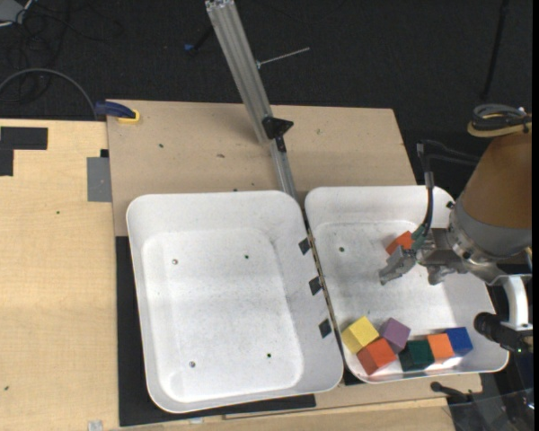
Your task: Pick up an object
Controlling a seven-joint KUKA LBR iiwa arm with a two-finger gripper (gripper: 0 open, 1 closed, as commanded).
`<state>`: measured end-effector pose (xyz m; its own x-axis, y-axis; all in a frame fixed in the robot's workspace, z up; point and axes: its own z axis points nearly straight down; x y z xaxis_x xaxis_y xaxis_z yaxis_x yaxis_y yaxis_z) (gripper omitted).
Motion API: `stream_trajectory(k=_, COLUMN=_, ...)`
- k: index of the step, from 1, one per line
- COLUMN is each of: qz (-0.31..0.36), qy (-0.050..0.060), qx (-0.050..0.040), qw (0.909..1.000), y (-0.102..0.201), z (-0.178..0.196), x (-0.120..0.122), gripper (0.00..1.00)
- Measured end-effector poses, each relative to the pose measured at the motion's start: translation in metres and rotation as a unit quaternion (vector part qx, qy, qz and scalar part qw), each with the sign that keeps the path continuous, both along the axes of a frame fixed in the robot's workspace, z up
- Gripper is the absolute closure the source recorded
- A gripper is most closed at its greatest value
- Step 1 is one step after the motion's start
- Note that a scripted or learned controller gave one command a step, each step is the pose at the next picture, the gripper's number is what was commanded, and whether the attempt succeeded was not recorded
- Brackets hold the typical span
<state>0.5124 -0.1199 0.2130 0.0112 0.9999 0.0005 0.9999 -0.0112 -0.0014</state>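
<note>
Clustered blocks (404, 344) fill the right bin's (368, 206) lower corner; above them we see an orange block (401, 241) touching the gripper (411, 260), upper left of its spread fingers, not gripped.

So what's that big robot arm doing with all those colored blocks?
It's trying to pick one up. The arm reaches in from the right, and its gripper sits low in the right bin, right beside a small orange block. I can't tell whether it has grabbed it. More blocks wait in the bin's near corner: yellow, red, purple, green, orange and blue. The left bin sits next to it.
</note>
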Motion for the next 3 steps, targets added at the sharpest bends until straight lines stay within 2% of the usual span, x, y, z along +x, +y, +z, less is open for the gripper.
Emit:
stream_trajectory(k=1, qz=-0.002, qy=0.000, qx=0.0002, qw=1.0000, y=-0.001, z=0.010, x=0.000, gripper=1.00)
stream_trajectory(k=3, qz=-0.001, qy=0.001, qx=0.0005, qw=1.0000, y=-0.002, z=0.028, x=0.001, gripper=1.00)
